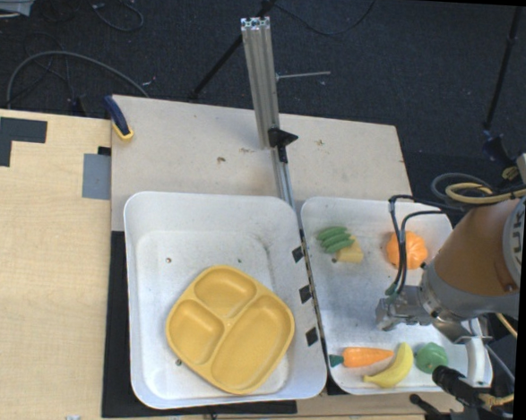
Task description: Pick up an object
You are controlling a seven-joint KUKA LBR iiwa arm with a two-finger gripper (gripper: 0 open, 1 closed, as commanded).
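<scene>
In the right bin the tool, its grip impossible to judge, hangs above bare floor, with a carrot and banana at its six o'clock and an orange at twelve.

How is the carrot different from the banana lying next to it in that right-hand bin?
The carrot is orange with a green tip and lies straight; the banana is yellow and curved. The carrot lies flat across the bin; the banana slants, one end raised toward the green piece. Both look like toy food, lying near the front edge of the right bin.
</scene>
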